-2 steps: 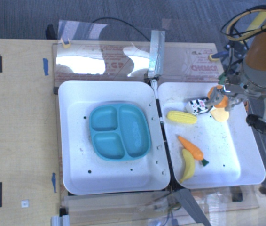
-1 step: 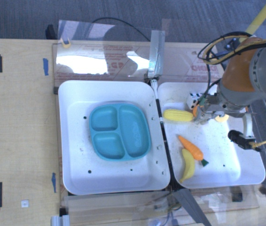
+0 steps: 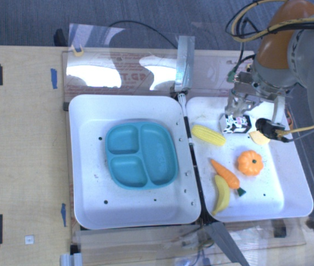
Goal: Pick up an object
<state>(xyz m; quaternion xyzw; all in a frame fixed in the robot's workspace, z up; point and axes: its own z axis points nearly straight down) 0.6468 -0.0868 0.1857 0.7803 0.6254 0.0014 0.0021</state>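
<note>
Your gripper (image 3: pixel 238 113) hangs over the far edge of the right bin (image 3: pixel 290 198), directly above a small black-and-white toy (image 3: pixel 236 124) that sits near that far edge. Its fingers reach down to the toy, but you cannot tell from here how wide they stand or whether they have closed on it. That toy looks like the nearest target, almost straight below the gripper, so the coming move is probably a short drop. The corn cob (image 3: pixel 208 135) lies just beside it toward the left bin (image 3: pixel 85 148), its long axis slanting across the bin. The small pumpkin (image 3: pixel 249 163), carrot (image 3: pixel 226 174) and banana (image 3: pixel 221 193) lie nearer the front edge.
</note>
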